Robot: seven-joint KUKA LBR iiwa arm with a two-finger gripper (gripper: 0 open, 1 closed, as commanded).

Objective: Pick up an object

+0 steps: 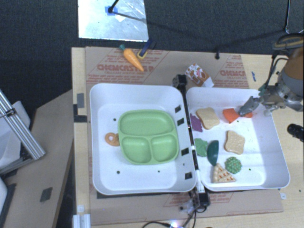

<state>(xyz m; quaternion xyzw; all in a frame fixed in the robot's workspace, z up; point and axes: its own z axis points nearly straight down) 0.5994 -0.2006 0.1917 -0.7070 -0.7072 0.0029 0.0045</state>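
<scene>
Two shallow white bins, toy food inside.
Left bin (pixel 99 103) holds a green divided plastic tray (pixel 147 137); claw (pixel 247 109), grip unclear, hovers beside an orange wedge (pixel 230 114) in right bin (pixel 270 146).

Even, fairly bright overhead light is cast across the scene. Strong glare is seen on the crinkled silver foil sheet (pixel 113 12) at twelve o'clock, and the two shallow white plastic bins (pixel 137 96) are nearly washed out. Shadows are kept soft and short. Fine detail is softened throughout, and the grey robot arm (pixel 289 87) at three o'clock is slightly blurred.
</scene>
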